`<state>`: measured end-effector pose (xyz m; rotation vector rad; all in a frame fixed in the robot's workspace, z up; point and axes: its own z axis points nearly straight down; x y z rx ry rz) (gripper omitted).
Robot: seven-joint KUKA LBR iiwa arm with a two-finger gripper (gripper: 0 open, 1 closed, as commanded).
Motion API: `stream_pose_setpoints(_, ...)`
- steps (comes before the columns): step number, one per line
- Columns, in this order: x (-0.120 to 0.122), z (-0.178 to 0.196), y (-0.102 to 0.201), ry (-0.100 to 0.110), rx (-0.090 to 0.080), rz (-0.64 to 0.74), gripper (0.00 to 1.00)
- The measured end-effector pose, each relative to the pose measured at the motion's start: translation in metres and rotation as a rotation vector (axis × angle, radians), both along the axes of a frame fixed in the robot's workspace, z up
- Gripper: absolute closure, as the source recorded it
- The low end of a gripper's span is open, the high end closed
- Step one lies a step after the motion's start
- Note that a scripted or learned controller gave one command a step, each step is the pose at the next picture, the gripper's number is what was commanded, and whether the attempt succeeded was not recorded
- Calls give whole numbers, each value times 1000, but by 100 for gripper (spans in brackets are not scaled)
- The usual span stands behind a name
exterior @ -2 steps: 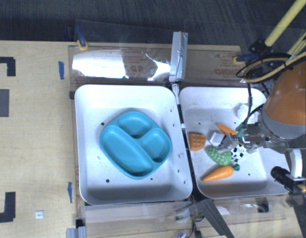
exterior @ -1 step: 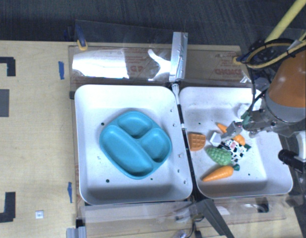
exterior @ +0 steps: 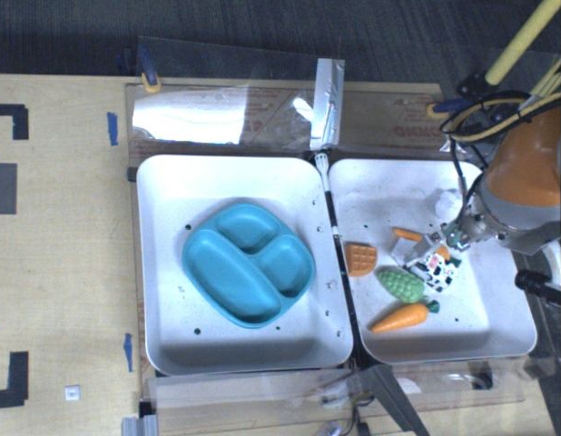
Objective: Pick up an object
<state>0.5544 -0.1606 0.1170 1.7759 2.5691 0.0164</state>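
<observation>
Toys lie scattered across the right bin [exterior: 507,334], and the gripper [exterior: 441,248] reaches down among them from the right, at the end of the grey arm [exterior: 526,184] with its orange band. Its tip sits low over a small black-and-white patterned object [exterior: 437,268], which lies directly under and against the fingers; whether those fingers are spread or pressed together cannot be told from this slant, nor whether the patterned piece is actually between them. Just left of the tip lies a green bumpy toy vegetable [exterior: 400,284], touching or nearly touching the patterned piece. Below both rests a toy carrot [exterior: 403,317], orange with a green top, its leafy end pointing right toward the gripper's side. A smaller orange stick-shaped piece [exterior: 408,235] lies up and to the left of the tip, near but apart from it. An orange waffle-textured toy [exterior: 360,258] sits against the bin's left wall, well away from the gripper. Something small and white [exterior: 446,203] lies near the back of the bin, beside the arm. The left bin [exterior: 162,207] holds a blue divided plate [exterior: 249,263] with three compartments, tilted at an angle near its middle.
</observation>
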Motion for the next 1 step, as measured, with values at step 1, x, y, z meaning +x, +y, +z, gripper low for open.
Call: stream_pose_setpoints(1, 33, -31, -2, 14, 6, -376, 0)
